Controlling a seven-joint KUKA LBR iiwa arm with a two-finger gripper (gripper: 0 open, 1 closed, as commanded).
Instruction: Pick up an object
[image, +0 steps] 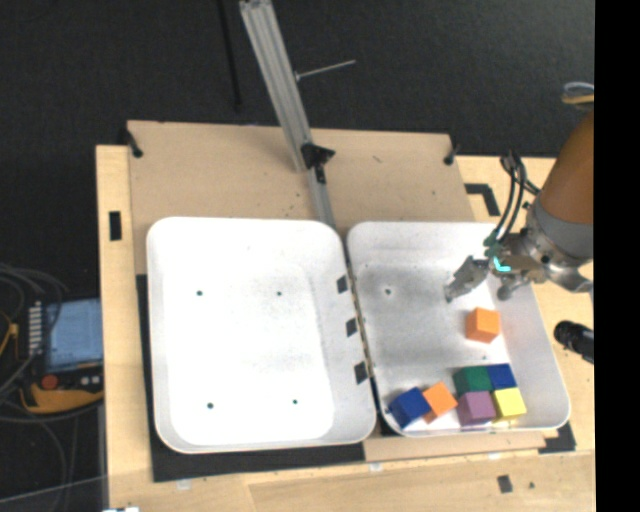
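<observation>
Fingers (462, 280) spread above right bin (400, 330), wooden bench (220, 170), dark floor

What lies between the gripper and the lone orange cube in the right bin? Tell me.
Nothing: in the camera view, bare white bin floor separates the gripper from the lone orange cube just below it in the right bin.

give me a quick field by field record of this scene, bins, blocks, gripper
left bin: white, shallow, no blocks seen in it
right bin: white, shallow, holds all the blocks
lone block: orange cube, apart from the rest, mid right
cluster at near edge: blue cube, orange cube, green cube, dark blue cube, purple cube, yellow cube
gripper: over the right bin, just above the lone orange cube in the picture, fingers spread, nothing between them
</observation>
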